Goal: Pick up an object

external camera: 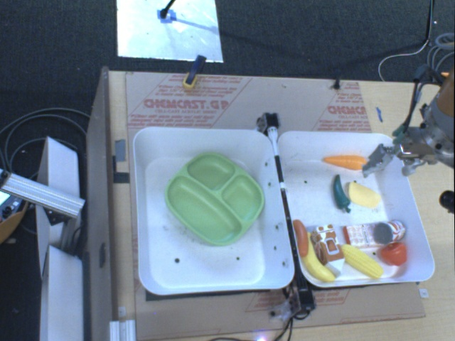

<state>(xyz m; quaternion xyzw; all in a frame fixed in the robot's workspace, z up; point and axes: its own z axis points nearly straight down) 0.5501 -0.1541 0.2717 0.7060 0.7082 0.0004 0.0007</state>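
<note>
Camera view puts my gripper over the upper right part of the right bin, reaching in from the right edge. One finger juts left beside the tip of the orange carrot; the blur there hides whether my fingers are spread or closed, so I cannot tell, and nothing shows between them. Below sit a green pepper and a pale yellow piece, touching. Along the bin's lower side lie a sausage, banana, corn, tomato and a carton. A green divided plate rests in the left bin.
</note>
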